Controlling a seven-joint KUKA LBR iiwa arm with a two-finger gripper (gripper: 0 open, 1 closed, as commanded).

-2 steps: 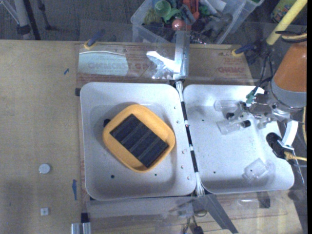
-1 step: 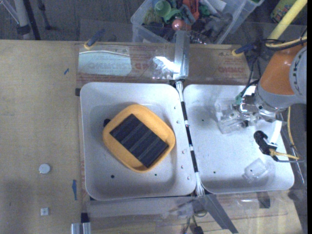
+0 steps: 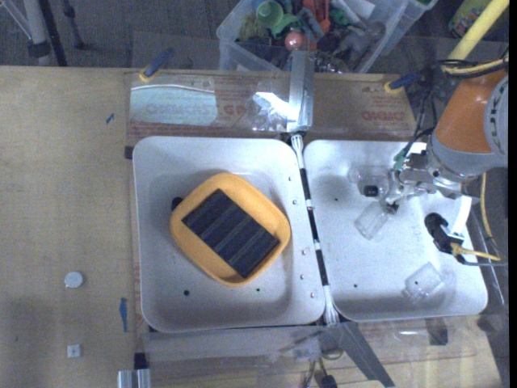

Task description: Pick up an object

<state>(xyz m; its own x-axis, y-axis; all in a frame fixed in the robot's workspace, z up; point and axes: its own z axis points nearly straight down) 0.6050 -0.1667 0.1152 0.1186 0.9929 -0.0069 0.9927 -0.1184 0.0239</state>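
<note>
My gripper (image 3: 395,197) hangs over the right bin (image 3: 339,293), near its far right part. A clear plastic cup (image 3: 371,221) lies tilted just below and left of the gripper tip, touching it or very close to it; whether it is gripped is unclear. Another clear piece (image 3: 361,176) with a small black spot (image 3: 371,190) beside it lies to the gripper's left. A third clear cup (image 3: 422,281) rests near the bin's front right corner. In the left bin (image 3: 153,297) sits a yellow rounded block (image 3: 230,229) with a black ribbed top.
A metal divider (image 3: 311,233) runs between the two bins. Behind them lie a cardboard strip (image 3: 210,103) and a clear tub of mixed toys (image 3: 323,14). Bare wooden bench (image 3: 56,217) spreads to the left.
</note>
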